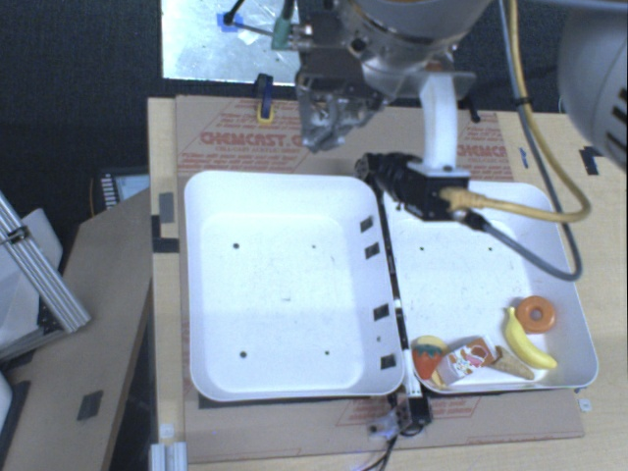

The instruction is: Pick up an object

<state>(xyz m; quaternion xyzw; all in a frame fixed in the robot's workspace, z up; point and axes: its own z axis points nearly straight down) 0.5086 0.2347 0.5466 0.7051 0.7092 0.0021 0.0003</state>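
Toys: a yellow plastic banana [528, 340], an orange ring-shaped doughnut [536, 313], a red-and-white packet [465, 359], a tan cone [511, 365] and an orange-red round piece [429, 357] cluster in the near corner of the right white bin [491, 263].
Left white bin [280, 283]: just beside the right one.
Gripper [329, 126]: raised past the bins' far edge over the cardboard sheet [235, 135], well apart from the toys; whether it is apart or together, I cannot tell.

A robotics lab – two white bins [280, 189] on a cardboard-lined bench [235, 126], cabled arm [412, 18] overhead – aluminium framing [39, 273] alongside
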